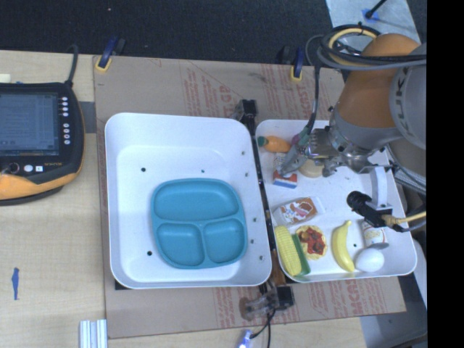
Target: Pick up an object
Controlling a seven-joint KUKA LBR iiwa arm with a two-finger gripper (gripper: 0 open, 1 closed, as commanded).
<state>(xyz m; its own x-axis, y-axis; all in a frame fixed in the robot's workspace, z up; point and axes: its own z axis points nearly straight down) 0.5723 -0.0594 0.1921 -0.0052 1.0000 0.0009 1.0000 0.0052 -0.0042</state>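
Grey pincer [296,159] low over the right bin [406,267], near a carrot [275,144].

The gripper [299,158] hangs over the far part of the right bin [406,267], with a carrot [275,144] just left of it and a small packet [285,179] directly below. Nearer the camera lie a card [297,210], corn cob [288,251], pizza slice [312,241], banana [342,246] and egg [370,259]. Well left of the gripper, the left bin [123,194] holds a divided tray [199,222].
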